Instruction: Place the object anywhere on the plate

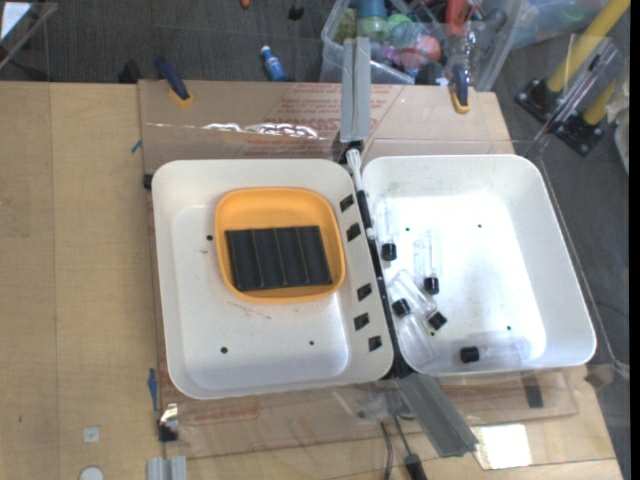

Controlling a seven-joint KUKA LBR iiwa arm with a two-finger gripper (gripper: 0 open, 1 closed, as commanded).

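Observation:
An orange plate with rounded corners sits in the left white bin. A black ribbed rectangular object lies flat on the plate, covering most of its middle and reaching its front rim.
The right white bin holds a few clear plastic pieces with black caps near its left and front side. A metal divider runs between the bins. A clear box of toys stands beyond the bench.

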